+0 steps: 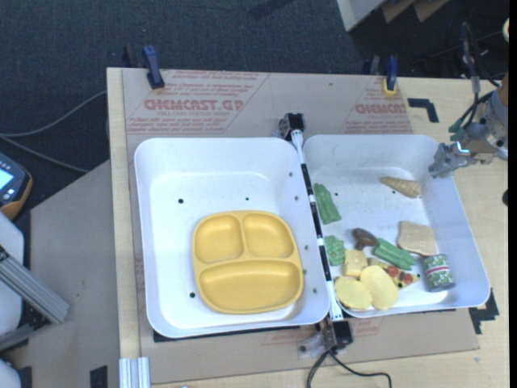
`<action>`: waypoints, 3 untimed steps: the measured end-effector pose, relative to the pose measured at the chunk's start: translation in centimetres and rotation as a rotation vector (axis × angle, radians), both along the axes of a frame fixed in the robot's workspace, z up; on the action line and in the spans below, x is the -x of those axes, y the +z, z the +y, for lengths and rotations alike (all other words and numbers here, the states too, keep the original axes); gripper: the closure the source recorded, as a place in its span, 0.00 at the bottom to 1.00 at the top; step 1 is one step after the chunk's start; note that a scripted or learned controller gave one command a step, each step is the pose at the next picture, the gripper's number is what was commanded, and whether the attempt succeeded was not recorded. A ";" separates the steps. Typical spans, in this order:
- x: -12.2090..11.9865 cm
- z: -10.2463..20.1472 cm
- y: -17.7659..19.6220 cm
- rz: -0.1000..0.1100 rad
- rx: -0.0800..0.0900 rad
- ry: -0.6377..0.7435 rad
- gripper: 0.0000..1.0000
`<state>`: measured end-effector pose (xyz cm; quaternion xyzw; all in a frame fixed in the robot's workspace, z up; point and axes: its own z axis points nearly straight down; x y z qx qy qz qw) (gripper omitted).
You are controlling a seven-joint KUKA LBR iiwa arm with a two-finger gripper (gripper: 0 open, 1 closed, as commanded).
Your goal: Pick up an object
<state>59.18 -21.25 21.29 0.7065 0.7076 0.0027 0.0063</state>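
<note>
Two white bins sit side by side, and every loose piece lies in the right bin [452,208], mostly crowded toward its near end, while the left bin [161,217] bears a yellow divided plate [245,261]. A clean pick probably calls for the most isolated target, the tan cone-shaped piece [402,187], which lies apart from the heap and nearest the gripper [444,160], so a straight descent should avoid nudging neighbours. That gripper hangs over the right bin's far right corner with nothing visibly held; its opening is too blurred to judge.
</note>
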 end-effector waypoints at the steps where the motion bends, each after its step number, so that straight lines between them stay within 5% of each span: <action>1: 2.2 14.5 -2.9 0.018 -0.012 0.012 1.00; 2: 2.1 13.6 -2.8 0.015 -0.006 -0.001 0.00; 3: 6.3 11.0 -11.0 0.025 -0.007 -0.005 0.00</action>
